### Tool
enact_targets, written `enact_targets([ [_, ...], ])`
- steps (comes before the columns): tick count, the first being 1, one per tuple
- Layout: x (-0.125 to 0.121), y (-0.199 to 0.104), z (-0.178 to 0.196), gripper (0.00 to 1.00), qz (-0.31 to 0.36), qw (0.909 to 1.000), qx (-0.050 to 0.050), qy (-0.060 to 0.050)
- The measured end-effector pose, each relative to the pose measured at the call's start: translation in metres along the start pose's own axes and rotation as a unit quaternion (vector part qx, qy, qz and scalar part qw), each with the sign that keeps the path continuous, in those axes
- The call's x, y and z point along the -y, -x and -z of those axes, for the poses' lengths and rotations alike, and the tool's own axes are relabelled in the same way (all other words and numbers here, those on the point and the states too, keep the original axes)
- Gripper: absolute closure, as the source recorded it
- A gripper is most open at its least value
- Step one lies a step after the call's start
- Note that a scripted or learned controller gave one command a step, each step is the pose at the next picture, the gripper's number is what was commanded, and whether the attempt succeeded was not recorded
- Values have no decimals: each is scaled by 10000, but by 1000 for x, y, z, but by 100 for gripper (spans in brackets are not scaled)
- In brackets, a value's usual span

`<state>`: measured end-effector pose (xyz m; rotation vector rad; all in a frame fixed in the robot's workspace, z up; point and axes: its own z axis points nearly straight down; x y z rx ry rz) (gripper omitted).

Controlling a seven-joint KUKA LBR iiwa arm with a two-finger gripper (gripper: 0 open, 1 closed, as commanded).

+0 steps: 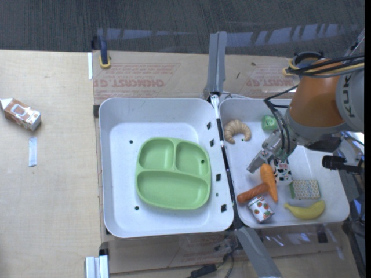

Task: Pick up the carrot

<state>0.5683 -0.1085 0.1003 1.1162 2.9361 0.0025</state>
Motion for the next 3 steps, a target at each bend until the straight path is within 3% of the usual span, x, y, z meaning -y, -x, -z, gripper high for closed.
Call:
enact_targets([
  [1,82,-1,-9,0,-906,9959,-6,-10],
  [2,82,0,-1,100,-927,9957,-7,-2],
  [3,21,57,62,100,-2436,9699,6,-14],
])
